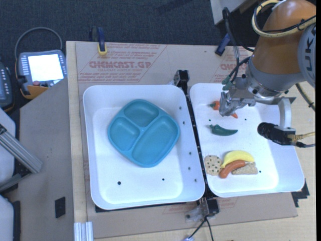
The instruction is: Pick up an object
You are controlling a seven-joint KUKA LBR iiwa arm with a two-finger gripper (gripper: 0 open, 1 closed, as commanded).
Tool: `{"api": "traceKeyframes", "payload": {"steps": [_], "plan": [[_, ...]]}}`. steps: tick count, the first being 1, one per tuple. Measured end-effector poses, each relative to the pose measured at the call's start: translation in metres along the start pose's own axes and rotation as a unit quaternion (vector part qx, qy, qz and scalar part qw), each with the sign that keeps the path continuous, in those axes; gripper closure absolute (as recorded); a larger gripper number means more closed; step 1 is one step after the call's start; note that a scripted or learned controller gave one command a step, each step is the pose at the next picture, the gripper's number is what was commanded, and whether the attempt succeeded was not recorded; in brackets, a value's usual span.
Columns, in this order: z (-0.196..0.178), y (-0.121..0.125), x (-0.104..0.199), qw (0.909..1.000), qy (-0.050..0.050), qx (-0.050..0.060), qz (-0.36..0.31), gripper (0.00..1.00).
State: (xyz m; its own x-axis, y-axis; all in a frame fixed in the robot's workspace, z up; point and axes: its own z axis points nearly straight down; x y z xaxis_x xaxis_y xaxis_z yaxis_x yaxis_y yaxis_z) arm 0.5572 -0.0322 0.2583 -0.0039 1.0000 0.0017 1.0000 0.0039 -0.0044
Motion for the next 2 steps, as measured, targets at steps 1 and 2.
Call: {"api": "traceKeyframes", "payload": {"steps": [1, 2], "plan": [[-0.001, -0.021, 0.051, 1.0000, 0.000, 0.000, 0.000, 1.00], [0.017, -0.037, 0.107, 1.0000, 0.000, 0.001, -0.001, 1.00]]}}
